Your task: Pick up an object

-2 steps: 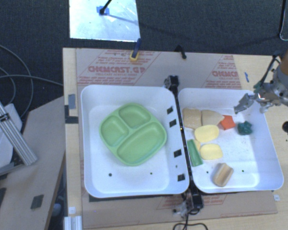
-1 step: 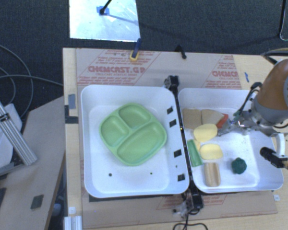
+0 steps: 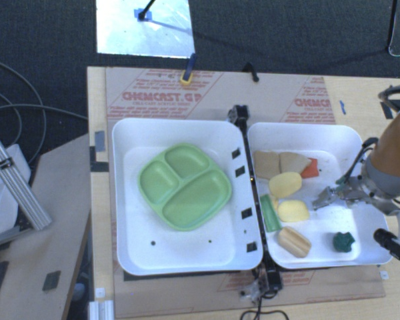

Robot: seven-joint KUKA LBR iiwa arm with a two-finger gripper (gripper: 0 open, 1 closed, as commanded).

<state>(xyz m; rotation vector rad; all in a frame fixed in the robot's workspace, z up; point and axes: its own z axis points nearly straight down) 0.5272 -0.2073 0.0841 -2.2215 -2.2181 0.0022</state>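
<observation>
The bench (image 3: 140, 85) carries two shallow white bins side by side. The left bin (image 3: 130, 199) holds a green divided plate (image 3: 185, 186), lying flat near its middle. The right bin (image 3: 347, 139) holds the loose pieces that the task draws on.

The arm (image 3: 393, 155) enters from the right edge of the view and hangs over the right bin's right half. The gripper (image 3: 320, 201) points leftward and sits low over the bin floor; its tips look slightly spread with nothing between them, though at this size and slant I cannot tell for certain.

Contents of the right bin: two tan flat pieces (image 3: 280, 161) at the top, with an orange wedge (image 3: 310, 169) touching them on the right. Below them lies a yellow lump (image 3: 285, 184), then a second yellow piece (image 3: 293, 211), a green strip (image 3: 269, 213) along the left wall, a tan roll (image 3: 294, 241) near the front, and a dark green piece (image 3: 344, 242) at front right, apart from the rest.

Governing relation: the second yellow piece lies just beside the gripper's tips, to their left and slightly toward the front, its long axis roughly left to right, in line with the gripper's reach. In my judgement it is the nearest candidate; a short advance leftward and down would bring it between the tips.
</observation>
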